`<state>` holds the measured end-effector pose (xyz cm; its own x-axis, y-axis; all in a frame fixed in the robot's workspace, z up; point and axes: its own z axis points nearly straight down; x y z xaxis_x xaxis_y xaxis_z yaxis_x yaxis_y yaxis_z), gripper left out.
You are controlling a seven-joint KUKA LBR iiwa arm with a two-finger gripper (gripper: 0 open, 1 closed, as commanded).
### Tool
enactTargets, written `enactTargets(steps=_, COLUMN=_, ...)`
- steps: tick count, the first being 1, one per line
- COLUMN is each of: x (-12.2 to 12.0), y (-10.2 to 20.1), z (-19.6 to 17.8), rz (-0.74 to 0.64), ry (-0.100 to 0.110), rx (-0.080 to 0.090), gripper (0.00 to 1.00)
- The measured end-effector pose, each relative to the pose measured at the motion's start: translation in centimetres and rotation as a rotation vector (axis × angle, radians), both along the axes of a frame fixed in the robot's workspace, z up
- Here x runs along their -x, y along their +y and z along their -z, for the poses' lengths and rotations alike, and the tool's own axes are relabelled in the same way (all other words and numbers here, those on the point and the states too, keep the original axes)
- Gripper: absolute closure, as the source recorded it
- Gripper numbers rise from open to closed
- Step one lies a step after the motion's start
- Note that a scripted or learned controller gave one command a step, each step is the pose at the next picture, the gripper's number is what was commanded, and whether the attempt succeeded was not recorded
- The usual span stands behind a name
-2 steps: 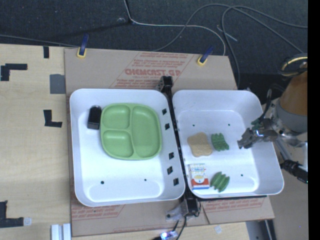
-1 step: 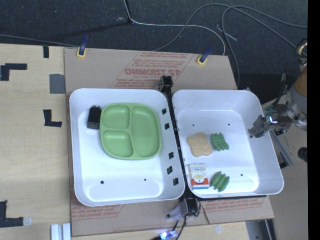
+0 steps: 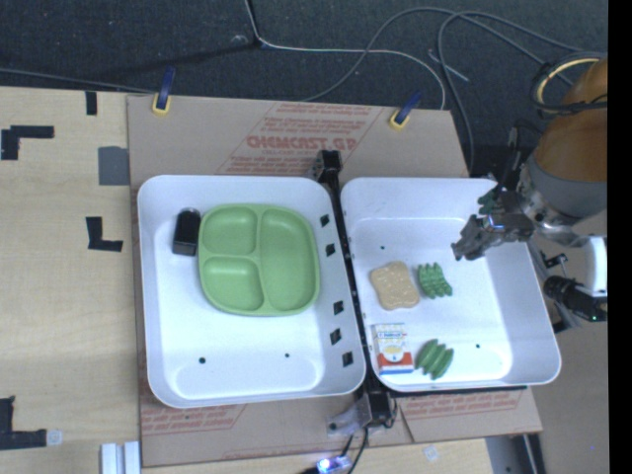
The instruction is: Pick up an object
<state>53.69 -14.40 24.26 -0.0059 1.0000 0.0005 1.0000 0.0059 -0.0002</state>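
Nothing is picked yet: the gripper (image 3: pixel 474 244), whose state I cannot tell, hangs above the right bin (image 3: pixel 513 304), apart from the biscuit (image 3: pixel 394 285).

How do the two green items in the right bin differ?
The upper green piece lies beside the tan biscuit, mid-bin; the lower green piece lies near the front wall, beside the small carton. The upper looks ridged and stubbier, the lower longer and slanted. Both are green.

The arm (image 3: pixel 568 156) reaches in from the right — wrist angled down-left.
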Motion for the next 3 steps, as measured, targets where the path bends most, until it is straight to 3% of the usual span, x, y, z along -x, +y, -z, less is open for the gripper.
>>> enactTargets(steps=3, x=-5.0, y=15.9, z=2.0, rz=-0.002, ry=0.001, rx=-0.001, gripper=1.00)
